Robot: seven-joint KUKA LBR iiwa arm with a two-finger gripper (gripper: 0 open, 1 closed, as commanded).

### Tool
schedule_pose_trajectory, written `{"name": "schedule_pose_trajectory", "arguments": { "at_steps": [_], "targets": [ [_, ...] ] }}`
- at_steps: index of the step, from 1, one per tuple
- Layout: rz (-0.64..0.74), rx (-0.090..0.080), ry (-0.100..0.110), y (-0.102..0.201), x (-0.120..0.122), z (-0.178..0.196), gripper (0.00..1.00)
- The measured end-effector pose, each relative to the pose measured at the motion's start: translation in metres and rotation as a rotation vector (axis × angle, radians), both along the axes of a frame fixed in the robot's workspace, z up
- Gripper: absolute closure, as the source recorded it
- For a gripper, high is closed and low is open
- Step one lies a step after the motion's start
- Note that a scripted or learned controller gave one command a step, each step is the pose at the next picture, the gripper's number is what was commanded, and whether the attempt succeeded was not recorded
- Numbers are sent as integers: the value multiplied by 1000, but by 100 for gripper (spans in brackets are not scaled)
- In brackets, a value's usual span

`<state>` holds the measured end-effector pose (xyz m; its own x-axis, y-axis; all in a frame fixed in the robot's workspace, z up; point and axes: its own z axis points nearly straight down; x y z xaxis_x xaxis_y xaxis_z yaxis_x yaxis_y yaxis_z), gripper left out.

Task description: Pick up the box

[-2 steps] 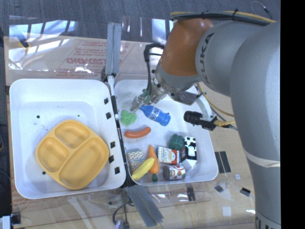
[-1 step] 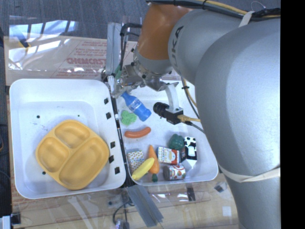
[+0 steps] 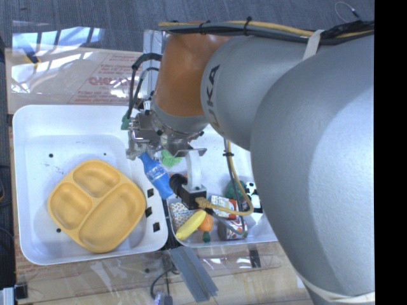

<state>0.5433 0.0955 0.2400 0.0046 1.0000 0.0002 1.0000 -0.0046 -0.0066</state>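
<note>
Between the two bins (image 3: 159, 230) we see the gripper (image 3: 154, 150) hanging over the clutter holding the box (image 3: 227, 206), its state indiscernible.

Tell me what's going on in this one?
A grey KUKA arm reaches in over two white bins. Its hand hangs above the seam between them, right over a blue bottle-like item. The left bin holds a yellow divided plate. The right bin's clutter includes a banana and a small printed box; the box lies there, not picked up.
</note>
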Motion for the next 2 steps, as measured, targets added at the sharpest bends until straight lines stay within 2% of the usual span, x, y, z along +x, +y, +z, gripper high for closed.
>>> {"name": "schedule_pose_trajectory", "arguments": {
  "at_steps": [1, 2],
  "targets": [
    [-192, 4, -9, 116, -29, -132, 100],
    [-115, -2, -2, 123, -3, -35, 100]
  ]
}}
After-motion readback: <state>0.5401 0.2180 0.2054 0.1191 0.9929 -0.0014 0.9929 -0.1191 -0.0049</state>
